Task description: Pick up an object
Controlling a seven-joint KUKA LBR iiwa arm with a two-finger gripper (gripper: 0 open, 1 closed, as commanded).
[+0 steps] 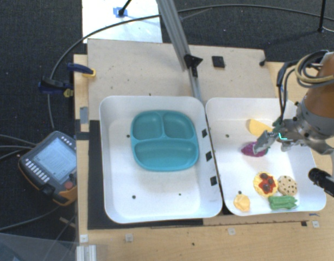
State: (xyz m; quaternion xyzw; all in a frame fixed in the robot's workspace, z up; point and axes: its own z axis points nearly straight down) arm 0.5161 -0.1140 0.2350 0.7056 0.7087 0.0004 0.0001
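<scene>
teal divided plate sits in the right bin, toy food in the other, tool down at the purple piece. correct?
Not quite. The camera view shows the teal divided plate in the left bin, not the right. The toy food, including the purple piece, lies in the right bin, and the tool is down at that purple piece.

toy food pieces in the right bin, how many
6: a yellow wedge at the top, a purple piece under the gripper, then a pizza, a cookie, a green pod and a pale yellow piece near the front. The arm may hide more.
</scene>
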